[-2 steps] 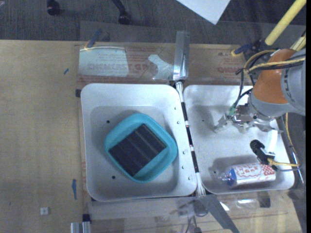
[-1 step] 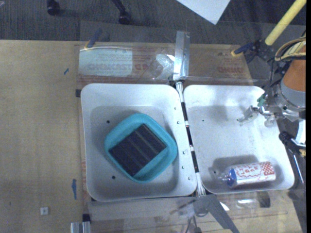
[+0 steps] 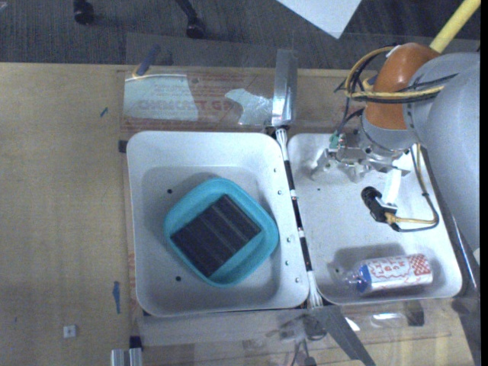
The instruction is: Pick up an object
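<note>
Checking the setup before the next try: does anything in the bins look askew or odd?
Nothing looks damaged or spilled. The teal container sits turned at a slant in the left bin, and the bottle lies on its side in the right bin.

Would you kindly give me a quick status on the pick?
Gripper over right bin, top end. Bottle lying at bottom edge, untouched. Teal container in left bin.

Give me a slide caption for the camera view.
KUKA gripper above right bin holding a bottle; teal container in left bin.
</note>
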`<move>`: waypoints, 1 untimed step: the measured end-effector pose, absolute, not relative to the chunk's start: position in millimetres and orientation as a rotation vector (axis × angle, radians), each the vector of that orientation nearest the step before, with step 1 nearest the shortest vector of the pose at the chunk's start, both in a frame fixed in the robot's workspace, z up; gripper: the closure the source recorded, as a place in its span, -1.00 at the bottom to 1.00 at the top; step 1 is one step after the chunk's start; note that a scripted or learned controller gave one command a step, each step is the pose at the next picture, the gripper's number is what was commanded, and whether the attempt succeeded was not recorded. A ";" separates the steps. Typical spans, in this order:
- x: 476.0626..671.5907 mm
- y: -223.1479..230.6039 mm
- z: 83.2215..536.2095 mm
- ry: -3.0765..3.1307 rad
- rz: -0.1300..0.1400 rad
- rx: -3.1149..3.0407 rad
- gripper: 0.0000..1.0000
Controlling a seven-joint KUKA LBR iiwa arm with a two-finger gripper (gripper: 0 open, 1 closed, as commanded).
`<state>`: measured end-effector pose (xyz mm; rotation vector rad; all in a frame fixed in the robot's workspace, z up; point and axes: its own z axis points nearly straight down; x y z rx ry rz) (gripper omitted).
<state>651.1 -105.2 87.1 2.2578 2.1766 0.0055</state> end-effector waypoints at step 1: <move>650.0 -131.1 107.5 2.265 0.002 2.169 -1.00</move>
